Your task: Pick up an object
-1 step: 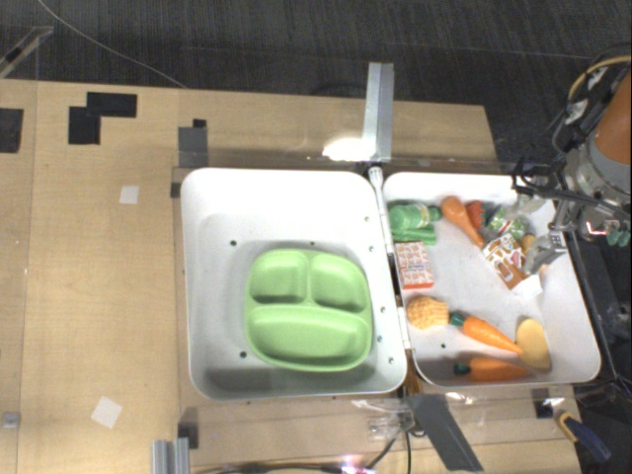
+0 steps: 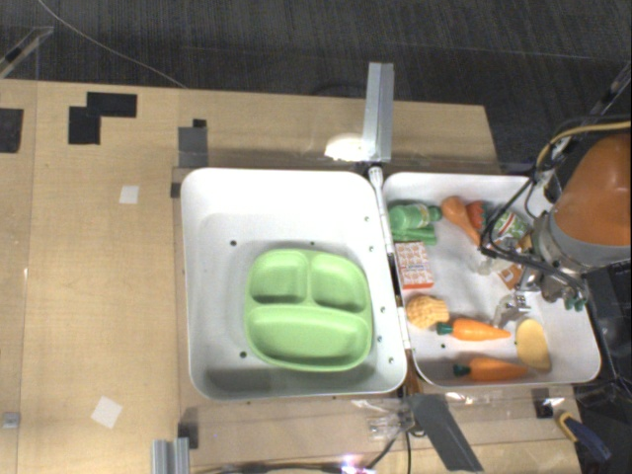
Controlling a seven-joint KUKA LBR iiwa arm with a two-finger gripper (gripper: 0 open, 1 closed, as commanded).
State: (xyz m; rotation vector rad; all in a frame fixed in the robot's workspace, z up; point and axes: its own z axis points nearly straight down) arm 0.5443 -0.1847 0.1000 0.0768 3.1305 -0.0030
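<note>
Low over the right bin [image 2: 589, 368], gripper [image 2: 513, 307] state unclear, beside a smooth tapered carrot [image 2: 481, 331].

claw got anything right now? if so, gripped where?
Cannot tell. The claw sits low in the right bin, above a carrot and a potato, but nothing shows between its tips.
</note>
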